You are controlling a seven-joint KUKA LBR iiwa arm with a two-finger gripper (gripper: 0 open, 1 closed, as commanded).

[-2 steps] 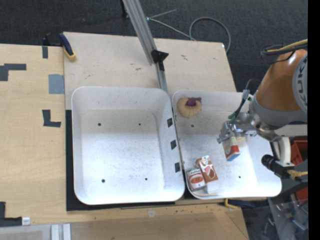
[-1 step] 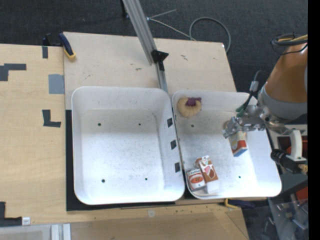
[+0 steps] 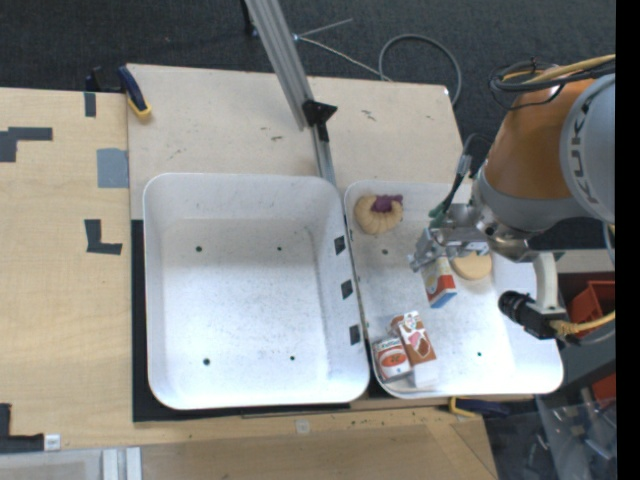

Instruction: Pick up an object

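Reaching in from the right, your arm [image 3: 545,158] has its gripper [image 3: 440,251] low over the right bin [image 3: 520,368], near the bin's middle. You cannot tell from this slant whether it is released or clenched, since the wrist body hides most of the tool.

Just below the gripper stands a small red, white and blue carton [image 3: 441,288], touching or nearly touching the tool's lower end; by position it is the likeliest pick. Beside it, partly under the wrist, lies a pale round piece [image 3: 472,266]. You should not count anything as held: nothing is visibly lifted.

Other candidates sit apart: a bun with a purple top [image 3: 381,212] near the far left corner of that bin, and two red-and-white packets [image 3: 405,348] together by the near edge. The left bin [image 3: 245,288] holds no objects, so picking stays on the right.
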